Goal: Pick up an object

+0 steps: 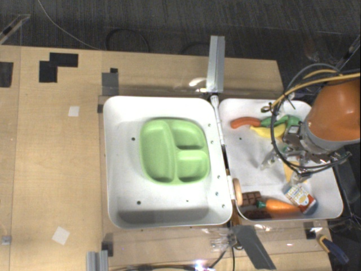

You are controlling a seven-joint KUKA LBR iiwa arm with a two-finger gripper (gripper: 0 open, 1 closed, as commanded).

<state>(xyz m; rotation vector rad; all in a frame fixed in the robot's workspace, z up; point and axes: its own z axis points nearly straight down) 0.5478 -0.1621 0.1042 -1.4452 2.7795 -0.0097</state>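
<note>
The right bin (248, 168) holds several toy foods. A red-orange pepper (243, 122) lies near its far left, with a yellow piece (260, 131) and a green piece (286, 120) beside it. An orange carrot (280, 207), a brown chocolate block (250, 199) and a small printed carton (299, 195) lie along the near edge. My gripper (284, 158) hangs low over the bin's middle right, under the orange wrist band (337, 113), just past the yellow piece and above the carton. Cables hide much of it. Nothing is visibly held.
The left bin (121, 151) contains a green divided plate (174, 150). A metal post (216, 64) stands at the back between the bins. Cables (293, 89) loop beside the arm at the right. Wooden bench surface extends to the left.
</note>
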